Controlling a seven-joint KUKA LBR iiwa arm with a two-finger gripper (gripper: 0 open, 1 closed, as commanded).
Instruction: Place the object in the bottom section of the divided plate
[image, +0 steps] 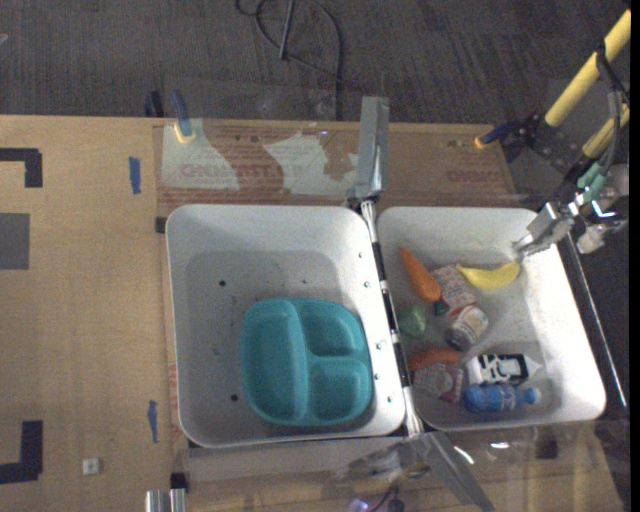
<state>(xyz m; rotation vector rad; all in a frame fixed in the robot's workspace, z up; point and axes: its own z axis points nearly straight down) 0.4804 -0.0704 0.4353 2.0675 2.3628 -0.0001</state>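
Teal plate: teal plastic divided plate (305, 363), 3 sections, lies flat in left shallow white bin (200, 250), toward bin's 5 o'clock corner. One long section on plate's 9 o'clock side, two smaller ones at 1 and 4 o'clock. Nothing in any section.
Right bin: second shallow white bin (575, 330), touching left one along the centre divider; holds all loose items.
Yellow item: yellow banana-shaped toy (490, 275), at bin's 12 o'clock, lying flat, not in plate.
Gripper: two-finger metal gripper (527, 245) at right bin's 1 o'clock edge, tip just beside banana's 1 o'clock end. Fingers look close together; nothing seen between them; contact w/ banana can't be told.
Orange item: orange carrot-shaped toy (421, 274), at 9 o'clock of banana, tilted.
Small cup: pink-label yoghurt-type cup (455, 285), btwn carrot and banana.
Green item: small round green piece (413, 321), at 6 o'clock of carrot.
Can: small round can w/ pale lid (467, 325), bin centre.
Low row: orange-red piece (432, 357), pink-patterned pouch (437, 381), black-and-white carton (499, 367), blue plastic bottle on its side (500, 398), all near bin's 6 o'clock.
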